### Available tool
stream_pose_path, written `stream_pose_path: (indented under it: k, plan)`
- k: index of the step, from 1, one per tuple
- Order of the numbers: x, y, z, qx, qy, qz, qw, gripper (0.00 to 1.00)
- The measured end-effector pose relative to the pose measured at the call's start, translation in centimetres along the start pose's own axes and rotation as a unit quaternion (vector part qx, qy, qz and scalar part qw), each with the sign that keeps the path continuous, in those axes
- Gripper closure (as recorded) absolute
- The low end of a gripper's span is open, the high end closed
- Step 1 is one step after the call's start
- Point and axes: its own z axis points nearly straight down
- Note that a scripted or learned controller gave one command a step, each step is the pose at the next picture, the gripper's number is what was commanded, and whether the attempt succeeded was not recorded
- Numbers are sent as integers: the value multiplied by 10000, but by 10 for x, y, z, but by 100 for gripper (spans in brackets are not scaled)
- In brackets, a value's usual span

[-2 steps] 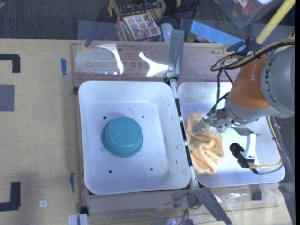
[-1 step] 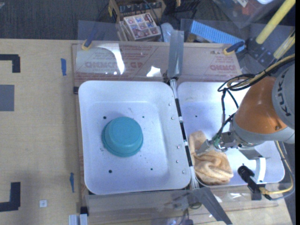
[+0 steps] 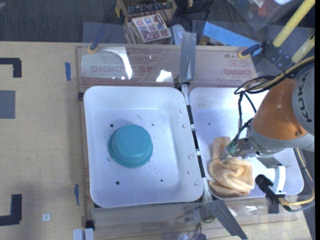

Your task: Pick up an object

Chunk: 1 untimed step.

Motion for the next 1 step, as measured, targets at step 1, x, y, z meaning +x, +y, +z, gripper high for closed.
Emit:
stream_pose_path:
  k: [1]
  plan:
    - [-29, -25, 0, 83, 15, -395, 9992, 100]
